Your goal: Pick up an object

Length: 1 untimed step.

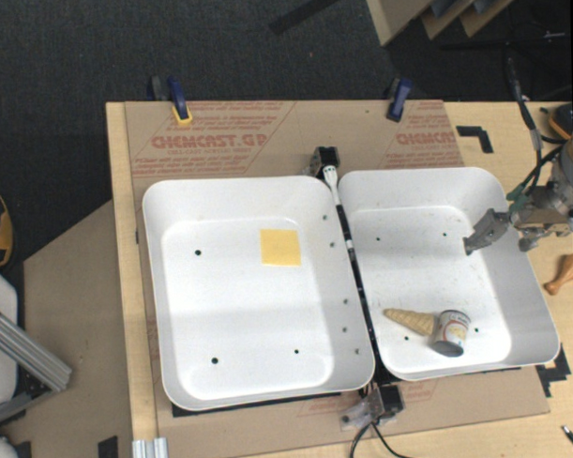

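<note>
A yellow flat square (280,247) lies in the left bin (175,274), towards its far middle. In the right bin (408,210), near the front, a tan cone (408,319) lies on its side. Its wide end touches a small grey can (451,332), also tipped over. My gripper (498,243) hangs at the right bin's right rim, well behind the cone and can. Its two grey fingers (480,233) are spread apart, open, with only white bin floor showing between them.
Both bins rest on a brown cardboard sheet (264,130) held by blue clamps (178,98) at the back edge. A black bracket (325,160) sits between the bins at the rear. Cables (526,102) run along the right side by the arm.
</note>
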### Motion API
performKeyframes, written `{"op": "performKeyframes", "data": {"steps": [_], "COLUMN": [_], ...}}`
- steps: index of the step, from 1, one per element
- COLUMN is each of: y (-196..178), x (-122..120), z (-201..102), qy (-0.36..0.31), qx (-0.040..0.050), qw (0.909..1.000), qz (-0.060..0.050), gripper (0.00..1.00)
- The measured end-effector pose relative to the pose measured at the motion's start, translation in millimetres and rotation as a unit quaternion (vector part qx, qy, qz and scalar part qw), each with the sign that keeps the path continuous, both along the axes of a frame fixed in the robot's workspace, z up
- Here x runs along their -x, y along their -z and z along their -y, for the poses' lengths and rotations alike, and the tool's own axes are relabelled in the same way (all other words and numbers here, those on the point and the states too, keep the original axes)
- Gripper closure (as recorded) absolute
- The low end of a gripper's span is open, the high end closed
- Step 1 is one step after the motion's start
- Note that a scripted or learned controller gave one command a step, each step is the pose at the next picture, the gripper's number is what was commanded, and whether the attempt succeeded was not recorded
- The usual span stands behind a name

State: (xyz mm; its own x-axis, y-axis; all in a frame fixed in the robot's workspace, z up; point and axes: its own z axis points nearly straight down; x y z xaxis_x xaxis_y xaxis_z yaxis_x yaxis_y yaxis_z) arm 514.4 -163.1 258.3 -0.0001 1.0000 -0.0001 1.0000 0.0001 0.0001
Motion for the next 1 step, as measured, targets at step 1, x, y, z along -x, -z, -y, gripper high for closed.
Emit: {"op": "performKeyframes", "data": {"steps": [1], "y": [-10.7], "x": [-0.6], "z": [0.1], "qy": [0.0], "qx": [0.0007], "qw": [1.0], "qz": [0.002], "gripper": [1.0]}}
